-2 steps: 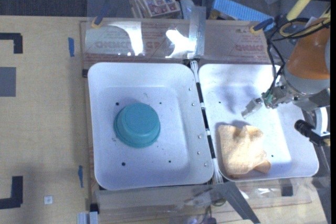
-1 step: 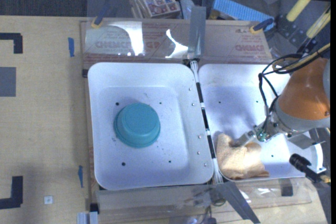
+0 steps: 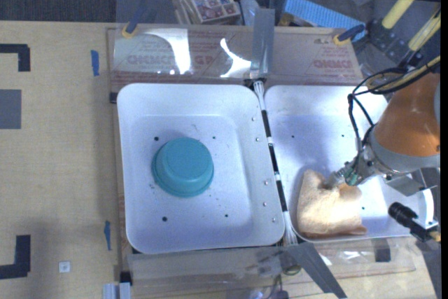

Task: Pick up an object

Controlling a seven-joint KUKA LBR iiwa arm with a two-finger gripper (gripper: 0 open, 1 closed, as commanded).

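The claw (image 3: 341,181) is low in the right bin (image 3: 308,115), at the upper right edge of a piece of toast (image 3: 323,210). Its tip sits on or right at the bread's surface, but the small fingers are blurred and mixed with wiring, so how far they stand apart, and whether they have hold of anything, cannot be told. Above it the arm (image 3: 409,129) comes in from the right, grey at the wrist with a broad orange band, and black cables (image 3: 364,98) loop along it.

The toast lies flat in the near part of the right bin, close to the divider between the two bins and touching or almost touching the near wall. It looks like a slice of bread: pale tan, soft-edged, with a rounded top corner toward the divider and a straighter lower edge, slightly browner along the rim.

In the left bin (image 3: 140,108) a teal bowl (image 3: 183,166) rests upside down near the middle, well apart from the toast.

Behind the bins a clear plastic sheet (image 3: 175,56) lies over cardboard with reddish printed lettering, too glared and blurred to read. Farther back a box (image 3: 210,0) shows a grid of small pictures; its writing is not legible.
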